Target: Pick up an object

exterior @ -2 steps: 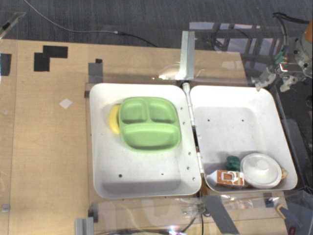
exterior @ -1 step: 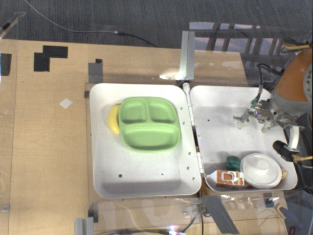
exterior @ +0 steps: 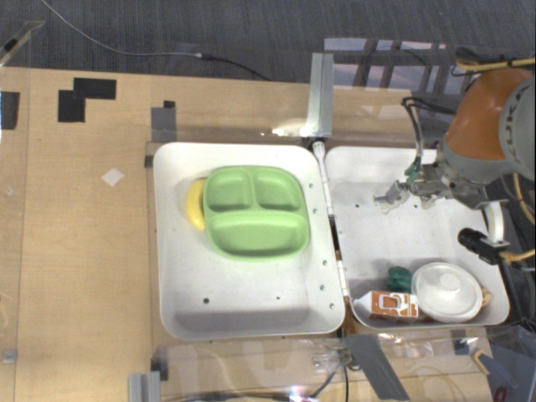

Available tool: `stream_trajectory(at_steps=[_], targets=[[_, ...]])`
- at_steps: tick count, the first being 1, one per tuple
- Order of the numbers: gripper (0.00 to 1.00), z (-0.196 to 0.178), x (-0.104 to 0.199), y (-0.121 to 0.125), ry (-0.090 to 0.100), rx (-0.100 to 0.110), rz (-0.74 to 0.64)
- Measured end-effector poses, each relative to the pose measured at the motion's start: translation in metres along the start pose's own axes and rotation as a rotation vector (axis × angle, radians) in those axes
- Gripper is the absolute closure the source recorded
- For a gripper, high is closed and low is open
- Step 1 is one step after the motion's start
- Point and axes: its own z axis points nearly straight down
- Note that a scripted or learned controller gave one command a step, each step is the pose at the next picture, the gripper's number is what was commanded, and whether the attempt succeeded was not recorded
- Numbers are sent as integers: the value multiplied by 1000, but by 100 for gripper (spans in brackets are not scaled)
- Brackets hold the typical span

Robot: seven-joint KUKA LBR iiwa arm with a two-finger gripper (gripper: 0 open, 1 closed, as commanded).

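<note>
The arm (exterior: pixel 490 132) leans in from the right, wrist bent low over the right bin (exterior: pixel 360 224), gripper (exterior: pixel 394 196) hovering above bare floor, its claw state unclear. Down at the near edge sit a white bowl (exterior: pixel 449 290), orange carton (exterior: pixel 394 306) and green thing (exterior: pixel 399 276).

A green divided plate (exterior: pixel 255 211) lies flat in the left bin (exterior: pixel 172 249), partly covering a yellow object (exterior: pixel 194 205).
</note>
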Motion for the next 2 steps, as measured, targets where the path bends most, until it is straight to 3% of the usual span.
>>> stream_trajectory(at_steps=[1, 2], targets=[[0, 5, 10, -60, 1, 2, 24], [0, 40, 22, -107, -2, -14, 58]])
